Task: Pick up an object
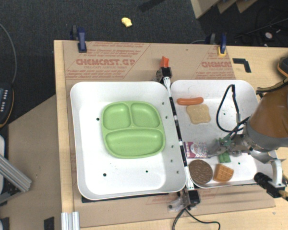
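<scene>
The claw (224,149) hangs low in the right bin (245,92); whether it is spread or pinched cannot be told. A small green block (223,157) lies just beneath it. Near that, toward the front, are a waffle (223,172) and a brown round cookie (200,171). A sausage (189,100) and a piece of toast (198,113) lie well apart, farther back. The left bin (86,128) holds a green divided plate (132,129). Both bins sit on a cardboard-covered counter (110,61) above dark carpet (38,13).

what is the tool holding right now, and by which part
Cannot be told: the tool sits low in the right bin by a small green piece, but no grip is visible.
</scene>
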Robot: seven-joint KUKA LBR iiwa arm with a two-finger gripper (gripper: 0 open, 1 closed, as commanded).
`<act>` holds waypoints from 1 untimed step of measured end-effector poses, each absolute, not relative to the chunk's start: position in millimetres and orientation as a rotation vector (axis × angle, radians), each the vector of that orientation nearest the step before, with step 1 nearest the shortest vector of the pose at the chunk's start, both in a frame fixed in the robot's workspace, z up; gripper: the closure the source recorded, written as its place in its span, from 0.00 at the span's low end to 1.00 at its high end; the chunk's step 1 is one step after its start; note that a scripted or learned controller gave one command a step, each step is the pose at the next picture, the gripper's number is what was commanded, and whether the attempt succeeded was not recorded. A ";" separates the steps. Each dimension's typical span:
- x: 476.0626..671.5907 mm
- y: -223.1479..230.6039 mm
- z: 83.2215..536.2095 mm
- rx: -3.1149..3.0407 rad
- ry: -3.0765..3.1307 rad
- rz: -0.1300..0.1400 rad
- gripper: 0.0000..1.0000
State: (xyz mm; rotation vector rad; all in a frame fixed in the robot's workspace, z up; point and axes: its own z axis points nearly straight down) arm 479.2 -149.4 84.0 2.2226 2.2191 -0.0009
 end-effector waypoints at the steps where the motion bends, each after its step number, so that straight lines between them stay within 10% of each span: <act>1: 480.1 -149.3 94.7 2.219 2.217 0.002 1.00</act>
